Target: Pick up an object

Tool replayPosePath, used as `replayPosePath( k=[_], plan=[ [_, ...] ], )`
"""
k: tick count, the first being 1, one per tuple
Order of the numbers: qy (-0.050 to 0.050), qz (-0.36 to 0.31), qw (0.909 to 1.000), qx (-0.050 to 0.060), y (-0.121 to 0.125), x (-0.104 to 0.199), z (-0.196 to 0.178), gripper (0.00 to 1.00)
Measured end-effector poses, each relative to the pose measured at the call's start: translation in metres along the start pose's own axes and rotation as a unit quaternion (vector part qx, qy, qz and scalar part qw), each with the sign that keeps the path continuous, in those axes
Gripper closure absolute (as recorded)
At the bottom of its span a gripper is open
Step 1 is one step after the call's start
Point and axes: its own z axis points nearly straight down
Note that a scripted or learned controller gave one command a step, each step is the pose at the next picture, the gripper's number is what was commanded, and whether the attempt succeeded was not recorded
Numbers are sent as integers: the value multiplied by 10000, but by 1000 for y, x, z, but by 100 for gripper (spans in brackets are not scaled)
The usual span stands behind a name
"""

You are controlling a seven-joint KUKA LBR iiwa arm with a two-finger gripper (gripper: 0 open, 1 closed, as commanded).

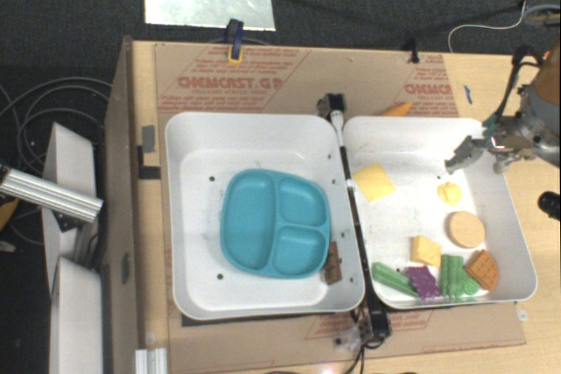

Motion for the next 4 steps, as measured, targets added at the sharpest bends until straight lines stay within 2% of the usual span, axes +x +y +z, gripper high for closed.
replayPosePath(
  k=[1, 2, 3, 4],
  plan=[
    [8, -19, 10000, 8, 14, 39, 79, 0],
    [-7, -16, 10000, -9, 47, 31, 124, 0],
    [-2, -17, 10000, -17, 71, 43, 154, 0],
    [1, -21, 10000, -20, 71, 43, 143, 100]
  ],
)
